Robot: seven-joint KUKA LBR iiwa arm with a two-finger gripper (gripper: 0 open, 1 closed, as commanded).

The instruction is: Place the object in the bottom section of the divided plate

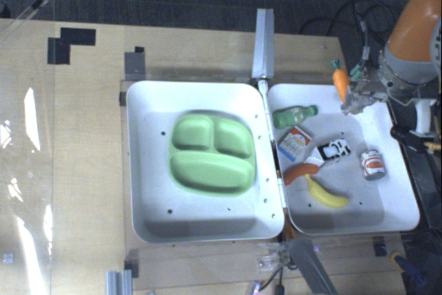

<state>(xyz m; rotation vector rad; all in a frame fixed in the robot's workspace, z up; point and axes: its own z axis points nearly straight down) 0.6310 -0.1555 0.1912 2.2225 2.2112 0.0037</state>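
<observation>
Left bin: green divided plate, sections bare. Right bin — green bottle, carton, red pepper, banana, can. Carrot at far edge, beside gripper — fingers' grip on it: cannot tell.

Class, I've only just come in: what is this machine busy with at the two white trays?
A grey and orange robot arm reaches in over the right bin, its gripper near the far rim beside a carrot. Whether it grips the carrot cannot be told. Also in that bin lie a green bottle, a small carton, a black and white item, a can, a sausage and a banana. The green divided plate sits in the left bin, nothing on it yet.
</observation>
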